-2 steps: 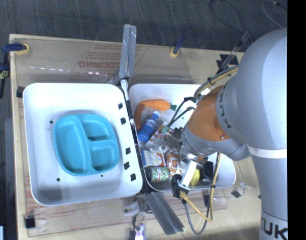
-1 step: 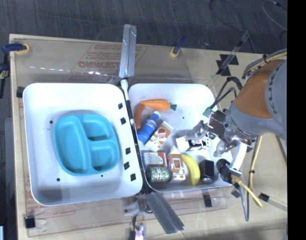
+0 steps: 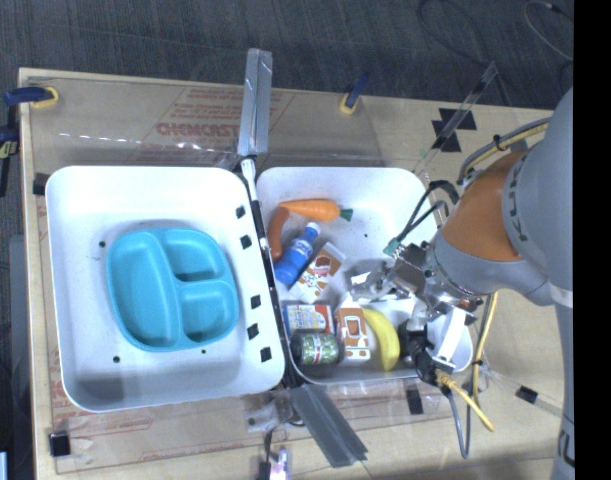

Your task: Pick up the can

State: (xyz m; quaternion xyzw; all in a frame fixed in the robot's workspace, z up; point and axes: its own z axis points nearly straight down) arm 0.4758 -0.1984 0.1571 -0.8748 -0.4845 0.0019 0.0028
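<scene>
can: the can [image 3: 317, 348] lies on its side in the right bin [image 3: 385, 180], at the bin's near edge, close to the wall it shares with the left bin. Dark green body, pale label band.
can neighbours: small carton [image 3: 307, 318] just above it and touching; red-and-white carton [image 3: 353, 333] just beside it on the right; banana [image 3: 386, 338] one further over, against that carton.
gripper: the gripper [image 3: 373, 280] sits low over the middle of the right bin, up and to the right of the can, apart from it. Nothing visibly gripped.
gripper state: cannot tell whether released or clenched; metal parts and glare blur together there.
arm: comes in from the right, orange band over the bin's right rim.
rest of right bin: carrot [image 3: 307, 210] lies across the far part, green end pointing right; blue bottle [image 3: 297, 256] with a white cap is tilted below it; white printed pack [image 3: 323, 273] just beside the bottle, between it and the gripper.
left bin: the left bin [image 3: 75, 268] holds a blue divided tray [image 3: 170, 288] lying flat near its middle.
</scene>
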